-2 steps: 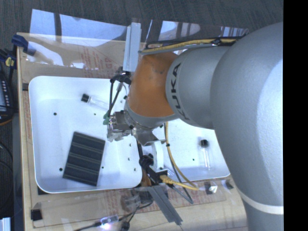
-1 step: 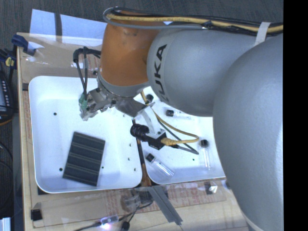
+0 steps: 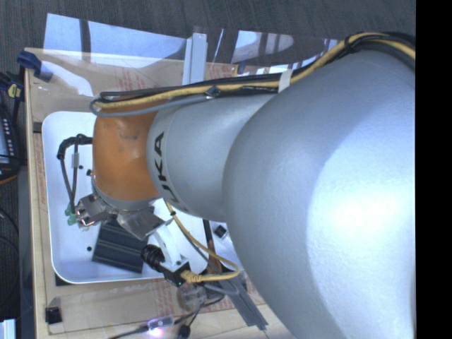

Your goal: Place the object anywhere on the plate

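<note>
Heads up, your arm (image 3: 296, 175) is hogging the shot: the big grey body runs in from the right, and its orange band (image 3: 123, 157) sits over the left white bin (image 3: 53, 189). The tool (image 3: 116, 242) hangs low over that bin's near side, a dark blocky body under the wrist. You can't tell from here what it's doing or carrying. The object and the plate are hidden behind the arm, so no telling where they are. A yellow cable (image 3: 212, 90) runs along the arm's far side, and the table (image 3: 106, 306) peeks out at the near edge.
</note>
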Robot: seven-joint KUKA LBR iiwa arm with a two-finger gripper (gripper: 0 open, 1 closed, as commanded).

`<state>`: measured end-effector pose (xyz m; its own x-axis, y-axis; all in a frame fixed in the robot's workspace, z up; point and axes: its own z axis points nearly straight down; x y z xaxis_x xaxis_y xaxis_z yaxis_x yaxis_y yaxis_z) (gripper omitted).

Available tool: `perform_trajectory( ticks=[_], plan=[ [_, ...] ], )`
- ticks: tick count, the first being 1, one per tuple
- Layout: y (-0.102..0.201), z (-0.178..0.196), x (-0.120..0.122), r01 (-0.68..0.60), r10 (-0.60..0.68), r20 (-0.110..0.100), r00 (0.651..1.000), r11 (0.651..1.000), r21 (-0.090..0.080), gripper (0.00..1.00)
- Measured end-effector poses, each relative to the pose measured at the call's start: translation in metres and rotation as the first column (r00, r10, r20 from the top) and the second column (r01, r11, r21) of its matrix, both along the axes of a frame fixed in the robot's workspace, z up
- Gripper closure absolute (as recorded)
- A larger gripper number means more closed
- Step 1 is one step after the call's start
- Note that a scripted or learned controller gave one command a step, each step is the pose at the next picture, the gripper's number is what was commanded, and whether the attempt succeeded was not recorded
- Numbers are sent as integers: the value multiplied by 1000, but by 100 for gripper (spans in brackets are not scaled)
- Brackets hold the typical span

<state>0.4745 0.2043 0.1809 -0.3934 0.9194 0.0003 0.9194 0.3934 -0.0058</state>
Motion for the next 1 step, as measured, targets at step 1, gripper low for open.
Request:
perform_trajectory(
  ticks=[1],
  plan=[
    [-40, 99, 2, -89, 88, 7, 996, 996, 2, 100]
  ],
)
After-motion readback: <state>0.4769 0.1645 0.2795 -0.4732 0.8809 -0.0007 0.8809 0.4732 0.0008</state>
